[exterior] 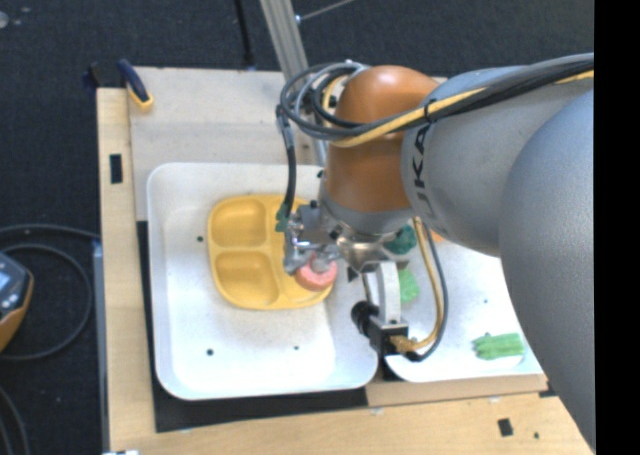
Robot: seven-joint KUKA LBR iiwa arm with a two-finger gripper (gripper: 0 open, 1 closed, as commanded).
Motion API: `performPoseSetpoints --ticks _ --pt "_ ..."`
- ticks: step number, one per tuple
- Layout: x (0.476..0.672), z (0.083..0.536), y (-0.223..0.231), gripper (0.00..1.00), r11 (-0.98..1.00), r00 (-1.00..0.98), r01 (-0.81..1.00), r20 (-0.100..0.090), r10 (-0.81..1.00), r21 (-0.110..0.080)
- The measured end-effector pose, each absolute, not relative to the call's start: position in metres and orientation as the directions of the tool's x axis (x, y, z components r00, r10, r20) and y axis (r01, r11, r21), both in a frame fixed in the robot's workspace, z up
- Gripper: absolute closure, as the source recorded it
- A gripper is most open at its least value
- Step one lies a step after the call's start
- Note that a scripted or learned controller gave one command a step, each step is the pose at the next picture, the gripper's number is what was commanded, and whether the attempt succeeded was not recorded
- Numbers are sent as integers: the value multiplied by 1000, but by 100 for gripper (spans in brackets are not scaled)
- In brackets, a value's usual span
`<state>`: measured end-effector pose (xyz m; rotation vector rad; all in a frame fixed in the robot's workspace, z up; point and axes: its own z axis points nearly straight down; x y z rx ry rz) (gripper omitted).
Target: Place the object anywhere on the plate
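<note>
The pink object [320, 274] is sitting at the yellow plate's [240, 243] right edge, right under the gripper [312, 261]. I'm not making out any grip on it; the wrist is hiding that, hovering directly overhead.

A yellow plate [243, 251] with divided sections lies in the left white bin [180, 343], and the grey arm [500, 173] with its orange band [375, 153] reaches in from the right and hangs over the plate's right edge. The hand [312, 261] sits low at that edge, with a small pink object [320, 275] right under it on the rim of the plate; whether the object is gripped cannot be told. In the right bin [450, 368] a green item [498, 346] lies near the front, another green piece [404, 239] shows just beside the wrist, and both bins rest on a pale wooden table [115, 243].
</note>
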<state>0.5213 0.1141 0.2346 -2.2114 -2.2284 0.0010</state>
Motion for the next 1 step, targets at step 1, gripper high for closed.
performPoseSetpoints --ticks 1 --pt "522 235 111 0 3 -3 1000 0 1000 0"
